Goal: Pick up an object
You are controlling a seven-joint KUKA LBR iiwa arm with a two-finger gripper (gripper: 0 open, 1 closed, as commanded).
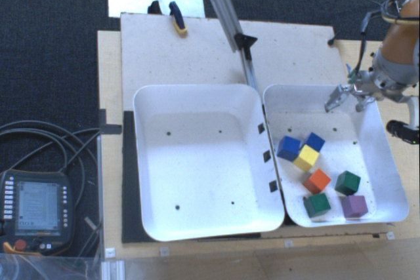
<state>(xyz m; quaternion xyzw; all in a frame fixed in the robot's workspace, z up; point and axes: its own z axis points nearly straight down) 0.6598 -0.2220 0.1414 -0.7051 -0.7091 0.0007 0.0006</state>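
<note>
Bench (197, 49): pale board that bears both bins, with dark carpet around it.
Left bin (197, 160): shallow, white, with only small dark specks on its floor.
Right bin (384, 167): shallow, white, touching the left bin along a shared rim with black clips; all the cubes lie in its lower half.
Arm (400, 42): reaches in from the right, orange band above the wrist, over the right bin's upper right corner.
Gripper (350, 96): over the bare upper part of the right bin, well apart from the cubes; two metal fingers look spread with nothing between them.
Cubes: two blue cubes (289, 148) (315, 141) and a yellow cube (306, 157) touch in a cluster; an orange cube (318, 180) sits just below, beside two green cubes (317, 204) (348, 182) and a purple cube (354, 206).
Handling: they look like small, light, rigid blocks with flat faces, likely a little slick; opposite flat sides are the place to grip.
Best candidate: the upper green cube or the purple cube, since each stands apart with room on two sides.
Edges: the purple cube lies near the bin's lower right wall, which may crowd one finger; the blue-yellow cluster leaves no gap for fingers.
Open room: the right bin's upper half gives a free descent path.
</note>
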